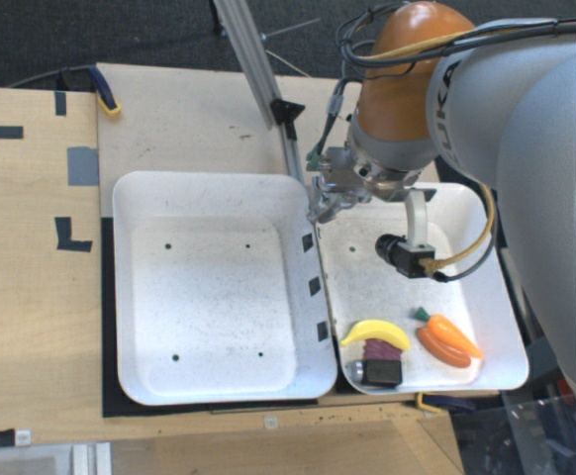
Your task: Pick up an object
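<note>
A yellow banana (375, 333) lies near the front edge of the right bin (362, 290). Just in front of it sits a small purple and black block (382, 365). An orange carrot with a green tip (448, 342) rests to the banana's right. My gripper (321, 207) hangs at the far left corner of the right bin, close to the wall shared with the left bin (209, 285). It is well behind the three objects and nothing shows in it.
A slanted metal pole (258, 67) rises behind the bins, close to the gripper. A black fitting with a yellow cable (405, 254) hangs from the wrist over the right bin. The big grey arm body (535, 166) covers the right side.
</note>
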Controlling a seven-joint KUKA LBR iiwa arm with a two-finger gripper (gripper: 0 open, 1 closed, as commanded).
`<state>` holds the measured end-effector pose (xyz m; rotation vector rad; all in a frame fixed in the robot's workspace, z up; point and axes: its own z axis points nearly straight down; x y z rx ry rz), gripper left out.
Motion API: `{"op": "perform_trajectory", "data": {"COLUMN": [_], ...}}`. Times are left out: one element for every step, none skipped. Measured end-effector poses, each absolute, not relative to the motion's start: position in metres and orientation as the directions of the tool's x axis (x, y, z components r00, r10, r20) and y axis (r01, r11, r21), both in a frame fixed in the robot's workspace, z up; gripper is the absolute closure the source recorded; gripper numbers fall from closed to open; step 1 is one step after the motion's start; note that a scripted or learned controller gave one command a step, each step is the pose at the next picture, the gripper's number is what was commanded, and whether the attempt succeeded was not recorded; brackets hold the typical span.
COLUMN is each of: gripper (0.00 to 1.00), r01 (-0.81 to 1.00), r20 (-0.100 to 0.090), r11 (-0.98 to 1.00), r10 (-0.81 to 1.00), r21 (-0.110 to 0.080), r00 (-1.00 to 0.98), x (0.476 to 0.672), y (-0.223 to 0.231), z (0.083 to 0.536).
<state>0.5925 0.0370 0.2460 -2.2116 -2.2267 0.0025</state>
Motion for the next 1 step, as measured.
{"op": "perform_trajectory", "data": {"gripper": [1.0], "r01": [1.0], "r20": [0.0], "r11": [0.005], "r10": [1.0], "r21": [-0.003], "r00": [-0.005], "x": [0.606], "y": [0.0819], "z": [0.2239]}}
